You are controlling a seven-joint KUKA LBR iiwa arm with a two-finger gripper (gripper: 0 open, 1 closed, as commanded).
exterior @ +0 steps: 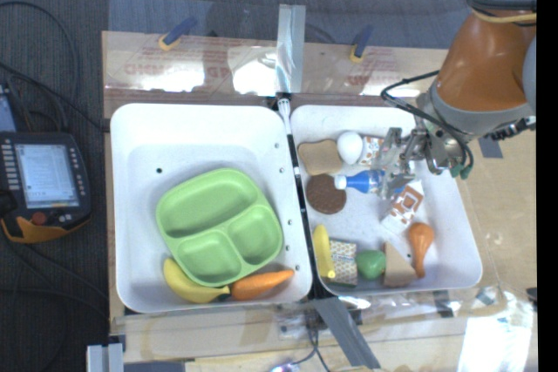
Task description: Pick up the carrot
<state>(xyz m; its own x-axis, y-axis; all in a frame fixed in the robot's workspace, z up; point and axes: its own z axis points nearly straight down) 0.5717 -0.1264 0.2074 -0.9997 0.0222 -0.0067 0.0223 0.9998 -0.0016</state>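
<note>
Hovering over the right bin (453, 213), the gripper (403, 154) sits above clutter; whether it is spread, I cannot tell. The tapered orange carrot (261, 283) lies at the left bin's (131, 187) front edge, so descending here risks grabbing something else.

The carrot (261, 283) lies in the left bin (139, 135), touching the green divided plate (220, 225) and a banana (190, 284). The gripper (399, 159) hangs over the cluttered right bin (458, 231).

Orange carrot (262, 282), yellow banana (189, 284), green divided plate (220, 225) — white bins (139, 144) — brown cookie (327, 193).
</note>
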